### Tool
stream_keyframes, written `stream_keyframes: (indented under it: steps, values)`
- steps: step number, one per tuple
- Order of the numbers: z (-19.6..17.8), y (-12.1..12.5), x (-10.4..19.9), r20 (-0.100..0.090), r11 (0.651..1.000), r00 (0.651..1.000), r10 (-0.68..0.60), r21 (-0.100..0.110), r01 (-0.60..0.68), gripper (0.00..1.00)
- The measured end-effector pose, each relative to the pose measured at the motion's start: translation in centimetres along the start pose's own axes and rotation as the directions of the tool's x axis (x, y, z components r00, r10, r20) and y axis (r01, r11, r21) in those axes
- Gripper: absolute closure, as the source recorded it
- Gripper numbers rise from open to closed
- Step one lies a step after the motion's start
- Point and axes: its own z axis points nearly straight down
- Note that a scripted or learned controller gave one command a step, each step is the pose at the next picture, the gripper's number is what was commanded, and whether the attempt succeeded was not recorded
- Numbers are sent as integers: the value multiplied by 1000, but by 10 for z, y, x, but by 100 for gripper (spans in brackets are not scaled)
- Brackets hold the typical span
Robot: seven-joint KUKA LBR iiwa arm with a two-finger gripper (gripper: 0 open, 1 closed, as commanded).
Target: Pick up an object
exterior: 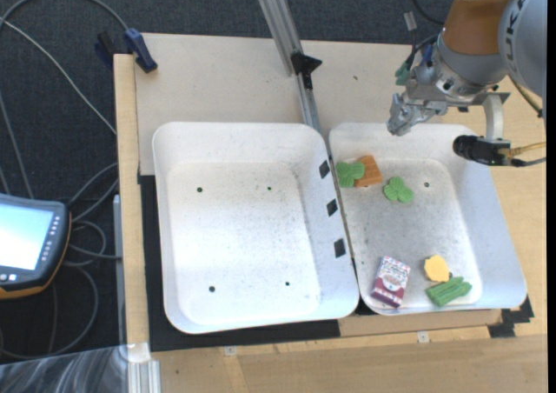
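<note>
My gripper (pixel 401 122) hangs over the far rim of the right bin (pixel 486 217), with nothing visible in it. Just in front of it, at the bin's far left, lie a green piece (pixel 348 175) and an orange block (pixel 369 170), touching each other. A small green leaf-shaped piece (pixel 399 190) sits a little to their right. Near the bin's front edge lie a pink and white packet (pixel 392 281), a yellow piece (pixel 436 268) and a green ribbed piece (pixel 448 290).
The left bin (pixel 174 165) sits beside the right one, their rims meeting at a ridge with black clips (pixel 331 206). A slanted metal pole (pixel 278 17) rises behind the bins. A black cable end (pixel 478 149) hangs at the right bin's far right.
</note>
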Motion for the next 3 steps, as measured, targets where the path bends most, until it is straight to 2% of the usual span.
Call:
stream_keyframes:
  steps: [1, 3]
  values:
    - [-14, -16, 51, -4, 1000, 1000, -5, 9, 5, 100]
    - [-25, -42, 143, -4, 1000, 1000, -5, 11, 5, 100]
